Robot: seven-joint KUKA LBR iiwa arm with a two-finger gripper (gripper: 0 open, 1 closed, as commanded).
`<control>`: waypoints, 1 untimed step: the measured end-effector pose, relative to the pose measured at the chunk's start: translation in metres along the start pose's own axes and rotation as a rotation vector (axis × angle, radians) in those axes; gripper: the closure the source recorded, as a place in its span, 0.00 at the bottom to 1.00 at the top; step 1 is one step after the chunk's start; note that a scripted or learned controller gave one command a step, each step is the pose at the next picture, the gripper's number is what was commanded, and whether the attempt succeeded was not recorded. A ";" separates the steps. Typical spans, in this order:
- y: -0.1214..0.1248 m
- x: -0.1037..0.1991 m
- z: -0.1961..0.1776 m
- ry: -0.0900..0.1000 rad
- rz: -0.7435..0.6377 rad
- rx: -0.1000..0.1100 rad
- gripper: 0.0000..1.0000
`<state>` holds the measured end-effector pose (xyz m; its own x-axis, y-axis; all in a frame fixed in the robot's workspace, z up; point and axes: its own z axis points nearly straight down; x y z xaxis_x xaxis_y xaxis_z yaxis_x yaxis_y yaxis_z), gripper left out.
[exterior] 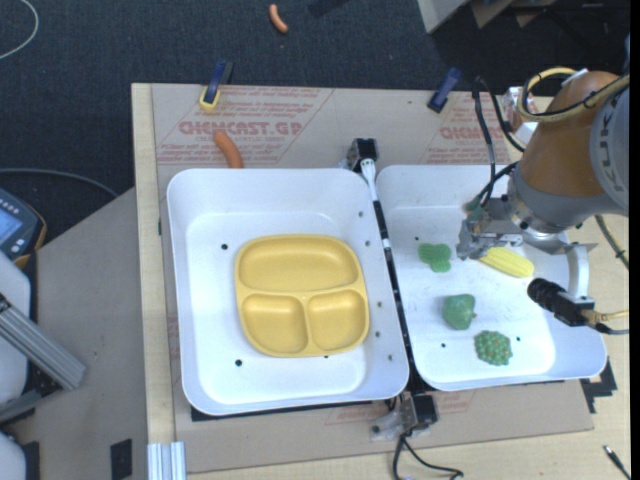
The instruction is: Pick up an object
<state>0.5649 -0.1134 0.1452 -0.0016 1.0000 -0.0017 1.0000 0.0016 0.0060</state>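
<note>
In the right bin (560, 363) lie several toy foods: a yellow corn cob (509, 262), a small green piece (435, 257), a green lump (459, 311) and a bumpy green cluster (492, 347). My gripper (480, 240) is low over the right bin's upper middle. It sits just left of the corn cob and right of the small green piece. The wrist hides its tip, and nothing can be seen held in it.
The left bin (200, 268) holds a yellow divided plate (300, 293). An orange toy sausage (229, 149) lies on the cardboard behind the left bin, and another (278, 17) on the dark floor. Blue clamps (215, 85) (444, 90) grip the board's far edge. A black cable part (556, 301) hangs over the right bin.
</note>
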 end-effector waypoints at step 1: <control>-0.006 -0.005 -0.048 0.000 0.002 -0.001 1.00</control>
<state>0.5590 -0.1184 0.1930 0.0004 1.0000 -0.0022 1.0000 -0.0004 0.0068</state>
